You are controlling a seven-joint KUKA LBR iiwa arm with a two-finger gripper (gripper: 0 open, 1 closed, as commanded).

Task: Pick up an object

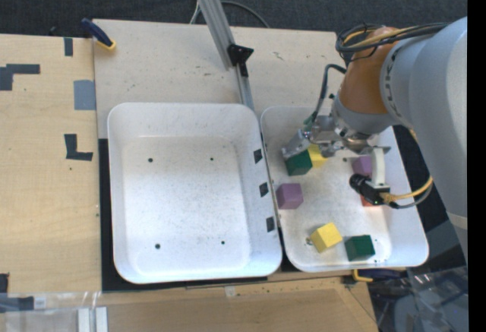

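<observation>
While the gripper [304, 150] hangs low in the right bin [406, 243], you have a green cube [298, 162] right at its tip.

You cannot tell from this angle whether the jaws are wide or narrow, or whether they straddle that cube. A yellow block [318, 157] touches the green cube on its far side, so centre on one cube alone before closing. Easier targets sit apart: the purple cube [289, 195], and near the front the yellow cube [326, 236] just beside a second green cube [359, 247]. Lift straight up.
</observation>
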